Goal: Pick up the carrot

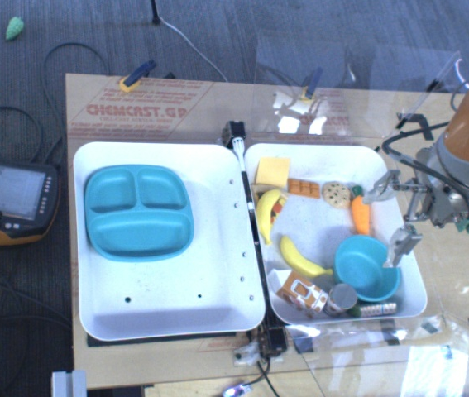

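Fingers of the gripper (393,215) stand spread apart, pinching nothing, as the arm reaches in over the right bin (416,292) with one tip just beside the carrot (360,214) and the other at the blue bowl (366,267). Carrot lies just above that bowl, near the bin's right wall. Beyond the bin, the board (135,110) reads "CHEMCAST GP".

One camera hangs above the bench (176,98), fixed, looking down at a slant from a middling height. The left bin (217,304) and right bin (412,292) fill the centre of the frame, the floor (242,15) runs across the top, and the arm (457,155) enters at the right edge.
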You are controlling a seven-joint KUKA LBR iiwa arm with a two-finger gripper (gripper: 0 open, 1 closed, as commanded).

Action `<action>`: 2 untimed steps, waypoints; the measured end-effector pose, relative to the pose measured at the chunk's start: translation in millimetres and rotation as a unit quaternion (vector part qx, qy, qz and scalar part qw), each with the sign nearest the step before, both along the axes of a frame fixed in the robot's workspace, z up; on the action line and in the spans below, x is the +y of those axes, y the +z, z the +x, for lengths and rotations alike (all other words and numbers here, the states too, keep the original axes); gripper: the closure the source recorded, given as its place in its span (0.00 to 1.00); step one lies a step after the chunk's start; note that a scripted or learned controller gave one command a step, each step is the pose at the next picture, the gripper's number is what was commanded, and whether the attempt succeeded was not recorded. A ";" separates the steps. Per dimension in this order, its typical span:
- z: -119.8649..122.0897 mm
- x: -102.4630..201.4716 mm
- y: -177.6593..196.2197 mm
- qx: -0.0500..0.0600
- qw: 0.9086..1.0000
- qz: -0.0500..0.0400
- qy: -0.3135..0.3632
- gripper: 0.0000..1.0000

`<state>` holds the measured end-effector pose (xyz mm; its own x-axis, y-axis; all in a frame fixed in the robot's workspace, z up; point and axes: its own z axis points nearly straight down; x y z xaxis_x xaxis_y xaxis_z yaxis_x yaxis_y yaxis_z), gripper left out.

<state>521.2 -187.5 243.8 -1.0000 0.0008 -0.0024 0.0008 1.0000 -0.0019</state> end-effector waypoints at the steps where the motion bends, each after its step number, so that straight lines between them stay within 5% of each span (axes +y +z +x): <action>1: 17.7 -1.5 -146.9 -0.003 0.996 0.000 -0.093 0.00; 2: 76.6 -20.9 -153.7 -0.005 0.988 0.000 -0.151 0.00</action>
<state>597.8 -208.4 90.1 -0.9538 0.3001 -0.0125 0.3001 0.9539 0.0005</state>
